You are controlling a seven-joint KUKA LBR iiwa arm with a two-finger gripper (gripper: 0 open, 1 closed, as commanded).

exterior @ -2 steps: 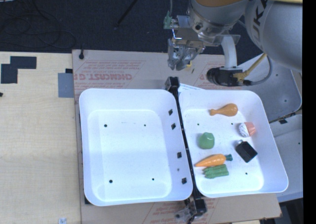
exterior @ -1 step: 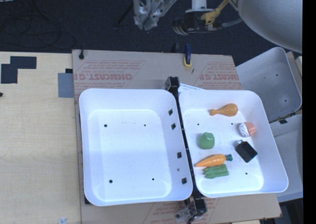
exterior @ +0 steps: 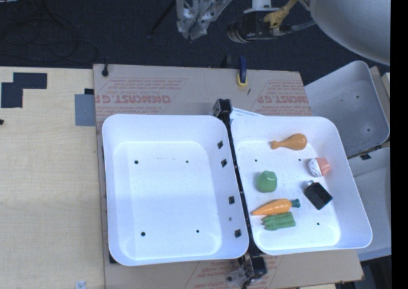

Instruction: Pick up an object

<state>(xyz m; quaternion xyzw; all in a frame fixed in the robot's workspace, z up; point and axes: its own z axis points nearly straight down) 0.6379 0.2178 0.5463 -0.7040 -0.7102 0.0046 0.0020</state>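
The right bin [exterior: 331,233] holds several small items: an orange drumstick-shaped toy [exterior: 290,143], a green round piece [exterior: 267,181], an orange carrot [exterior: 274,206], a green pod [exterior: 279,221] just below the carrot, a black block [exterior: 317,195] and a small pink and grey object [exterior: 318,166]. My gripper [exterior: 196,16] hangs high at the top of the view, beyond the far edge of the bench and well away from both bins. Nothing hangs beneath it.
The left bin [exterior: 166,185] sits beside the right one, with a black clip strip [exterior: 231,173] between them. Both rest on a cardboard sheet [exterior: 166,93]. A grey panel [exterior: 347,106] lies to the right, and cables trail at the top left.
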